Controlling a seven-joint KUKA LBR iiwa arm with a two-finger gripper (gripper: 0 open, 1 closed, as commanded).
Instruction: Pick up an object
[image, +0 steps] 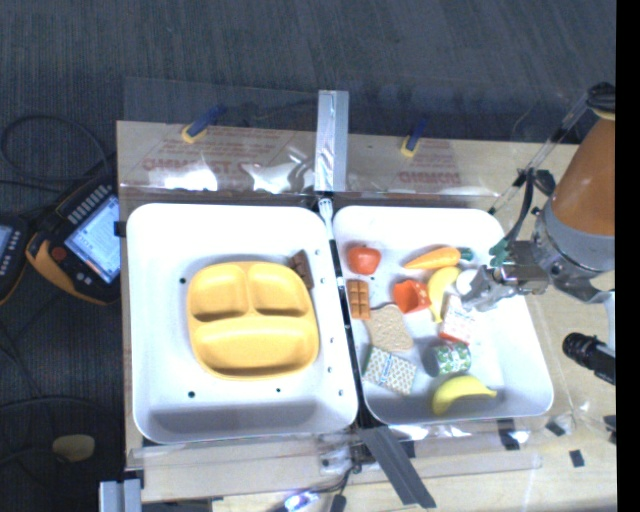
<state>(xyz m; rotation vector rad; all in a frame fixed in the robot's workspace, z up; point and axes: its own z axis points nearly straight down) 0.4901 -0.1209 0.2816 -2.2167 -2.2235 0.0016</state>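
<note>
One fixed camera looks down aslant on both bins (140, 330).

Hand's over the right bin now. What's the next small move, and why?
Probably a short straight descent. The hand sits at the right bin, just above the white carton and beside the upright banana. Nothing shows between its fingers, so lowering onto the carton seems the nearest try.
</note>
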